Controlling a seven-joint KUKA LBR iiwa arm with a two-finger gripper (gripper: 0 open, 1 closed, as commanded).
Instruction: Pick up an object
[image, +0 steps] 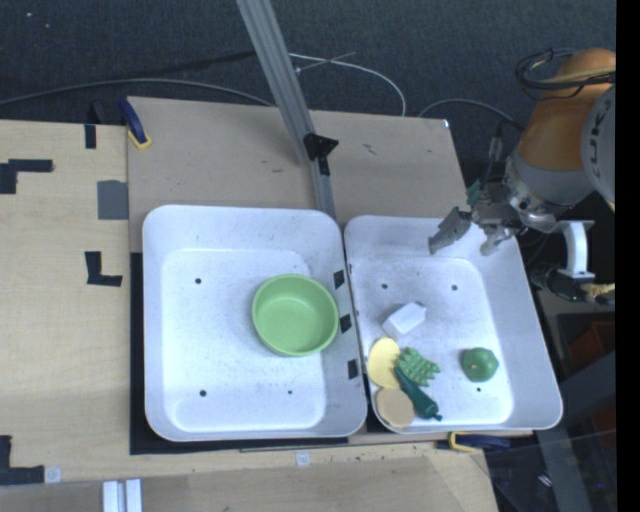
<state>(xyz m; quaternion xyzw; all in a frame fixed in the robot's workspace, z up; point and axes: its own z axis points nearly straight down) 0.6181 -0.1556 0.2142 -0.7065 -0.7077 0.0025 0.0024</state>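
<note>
My gripper (468, 238) hangs over the back right corner of the right bin (530, 330), fingers spread apart with nothing between them. Below it in that bin lie a small white block (404, 319), a green round fruit (479, 363), a yellow piece (383, 362), a tan disc (394, 407) and a dark green leafy toy (417, 380). A green bowl (294, 314) sits in the left bin (170, 300). The gripper stands well apart from all of these.
A grey metal pole (290, 95) slants down to the seam between the bins at the back. Cables (350, 70) lie on the dark floor behind the bench. The arm's orange band (560, 135) is at the right edge.
</note>
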